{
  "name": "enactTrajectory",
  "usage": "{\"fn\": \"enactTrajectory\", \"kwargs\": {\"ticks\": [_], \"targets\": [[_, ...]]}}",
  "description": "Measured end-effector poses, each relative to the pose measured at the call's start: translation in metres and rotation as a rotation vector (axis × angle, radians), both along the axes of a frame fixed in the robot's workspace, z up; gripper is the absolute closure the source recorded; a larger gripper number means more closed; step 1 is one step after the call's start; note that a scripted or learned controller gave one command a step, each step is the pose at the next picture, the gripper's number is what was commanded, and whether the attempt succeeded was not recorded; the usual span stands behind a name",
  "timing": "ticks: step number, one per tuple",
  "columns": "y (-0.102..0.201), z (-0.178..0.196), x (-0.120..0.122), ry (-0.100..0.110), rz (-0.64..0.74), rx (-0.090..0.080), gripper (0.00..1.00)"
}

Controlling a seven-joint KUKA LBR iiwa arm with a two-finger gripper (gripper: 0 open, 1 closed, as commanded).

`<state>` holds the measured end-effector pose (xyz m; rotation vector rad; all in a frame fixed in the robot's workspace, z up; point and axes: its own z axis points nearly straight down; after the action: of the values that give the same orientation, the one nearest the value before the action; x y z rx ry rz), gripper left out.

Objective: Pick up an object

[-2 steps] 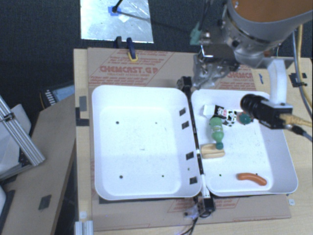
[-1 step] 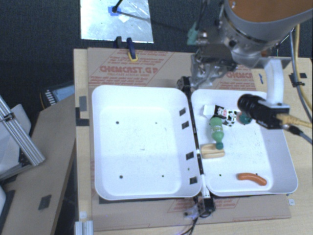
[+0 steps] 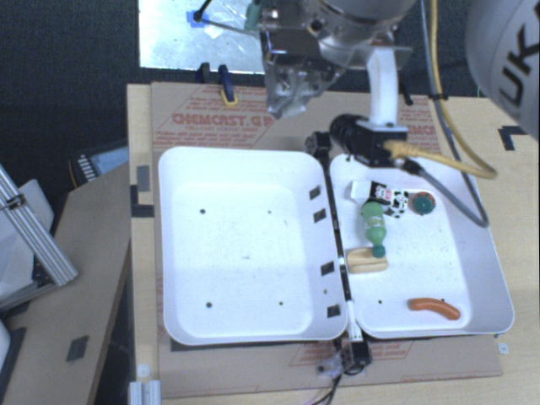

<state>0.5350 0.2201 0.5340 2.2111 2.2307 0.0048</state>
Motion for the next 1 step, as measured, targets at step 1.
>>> {"fn": "enactTrajectory", "kwargs": {"ticks": [1], "targets": [[-0.0035, 0.0011, -0.0014, 0.0, -0.004, 0.0, 0.0]]}}
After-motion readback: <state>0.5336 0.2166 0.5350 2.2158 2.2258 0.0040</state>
